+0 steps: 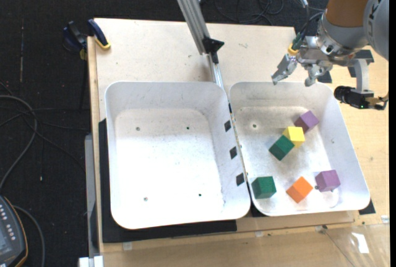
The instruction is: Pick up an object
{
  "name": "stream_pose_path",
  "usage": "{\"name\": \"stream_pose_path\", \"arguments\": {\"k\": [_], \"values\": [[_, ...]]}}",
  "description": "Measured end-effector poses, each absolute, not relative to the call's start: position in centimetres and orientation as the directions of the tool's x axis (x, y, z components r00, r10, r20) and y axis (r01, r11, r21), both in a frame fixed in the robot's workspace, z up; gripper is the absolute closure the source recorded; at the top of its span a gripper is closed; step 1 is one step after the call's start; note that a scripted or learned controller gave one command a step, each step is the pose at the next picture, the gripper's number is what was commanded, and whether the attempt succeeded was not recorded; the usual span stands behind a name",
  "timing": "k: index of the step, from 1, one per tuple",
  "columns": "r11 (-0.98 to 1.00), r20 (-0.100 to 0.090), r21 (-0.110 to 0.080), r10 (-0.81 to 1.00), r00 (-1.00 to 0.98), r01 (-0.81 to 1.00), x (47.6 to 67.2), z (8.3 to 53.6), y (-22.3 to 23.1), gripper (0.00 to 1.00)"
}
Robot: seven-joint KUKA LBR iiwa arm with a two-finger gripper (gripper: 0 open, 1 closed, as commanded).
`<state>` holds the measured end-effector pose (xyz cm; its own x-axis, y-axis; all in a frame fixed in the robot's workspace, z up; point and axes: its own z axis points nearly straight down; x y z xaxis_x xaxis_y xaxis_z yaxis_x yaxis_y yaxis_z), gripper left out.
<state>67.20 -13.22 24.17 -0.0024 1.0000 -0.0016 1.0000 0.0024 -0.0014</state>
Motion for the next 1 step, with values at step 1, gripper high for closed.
{"name": "stream_pose_path", "arguments": {"k": [1], "values": [[-0.002,0.001,-0.009,1.0,0.002,1.0,62.23,9.49,-14.35,0.0]]}}
